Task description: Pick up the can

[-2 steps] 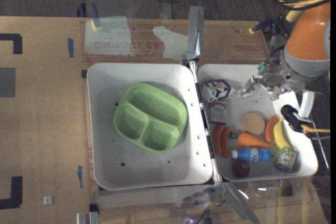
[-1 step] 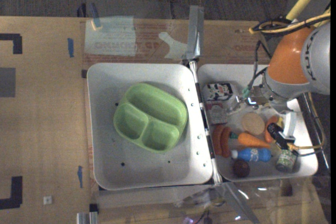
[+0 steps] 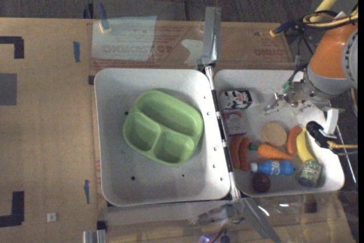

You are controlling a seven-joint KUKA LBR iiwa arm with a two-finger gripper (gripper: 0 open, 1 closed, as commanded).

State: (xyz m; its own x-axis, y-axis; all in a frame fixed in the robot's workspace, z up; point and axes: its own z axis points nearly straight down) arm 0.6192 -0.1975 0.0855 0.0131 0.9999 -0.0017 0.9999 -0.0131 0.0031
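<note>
Since the can (image 3: 310,172) sits near-right in the right bin (image 3: 259,79), we list the far-side end effector (image 3: 287,98) apart from it, open or closed untellable.

My grey arm with its orange band (image 3: 335,57) runs off the right edge and covers part of the right wall of the shallow white right-hand bin (image 3: 259,116). My end effector (image 3: 289,98) is a small tangle of bright metal, too blurred to make out in detail. The label on the small green can (image 3: 310,173) is unreadable, as is the print on the black-and-white carton (image 3: 236,98). The little grey-pink packet (image 3: 234,121) and the dark round thing (image 3: 261,182) are too small to identify. The brown table (image 3: 45,122) is cut off at the left and bottom edges.
</note>
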